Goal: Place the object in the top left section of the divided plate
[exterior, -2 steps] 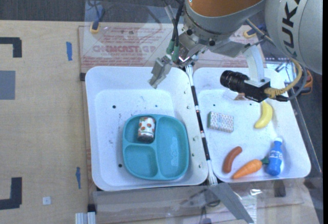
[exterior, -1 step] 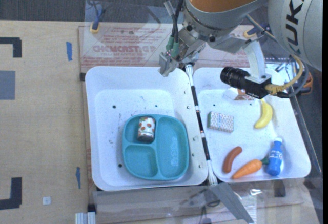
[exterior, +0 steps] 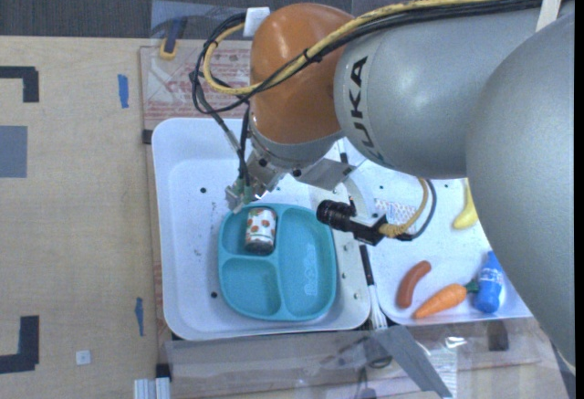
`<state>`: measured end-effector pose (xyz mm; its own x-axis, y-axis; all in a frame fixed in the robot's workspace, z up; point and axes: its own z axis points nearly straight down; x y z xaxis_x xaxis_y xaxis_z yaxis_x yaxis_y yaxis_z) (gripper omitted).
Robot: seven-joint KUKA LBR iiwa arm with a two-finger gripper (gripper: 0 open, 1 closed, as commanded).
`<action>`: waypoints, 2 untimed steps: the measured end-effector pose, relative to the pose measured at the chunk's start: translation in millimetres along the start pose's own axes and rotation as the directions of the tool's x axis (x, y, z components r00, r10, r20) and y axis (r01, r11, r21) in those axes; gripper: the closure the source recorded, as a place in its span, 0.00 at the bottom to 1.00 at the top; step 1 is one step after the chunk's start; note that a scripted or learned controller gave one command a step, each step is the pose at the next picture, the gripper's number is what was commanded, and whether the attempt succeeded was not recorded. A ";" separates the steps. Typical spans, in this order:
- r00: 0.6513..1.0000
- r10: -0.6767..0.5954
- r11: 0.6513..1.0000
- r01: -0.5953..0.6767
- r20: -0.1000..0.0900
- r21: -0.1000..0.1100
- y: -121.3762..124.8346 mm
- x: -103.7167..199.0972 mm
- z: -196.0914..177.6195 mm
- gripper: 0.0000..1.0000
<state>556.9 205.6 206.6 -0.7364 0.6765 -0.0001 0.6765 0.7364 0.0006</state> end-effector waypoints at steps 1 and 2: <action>0.989 -0.150 0.989 0.150 0.004 -0.003 23.7 -89.2 -145.0 1.00; 0.970 -0.244 0.970 0.244 0.002 -0.002 39.5 -17.0 -28.6 1.00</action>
<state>596.1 223.1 235.2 -0.8792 0.4764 -0.0017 0.4764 0.8792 0.0022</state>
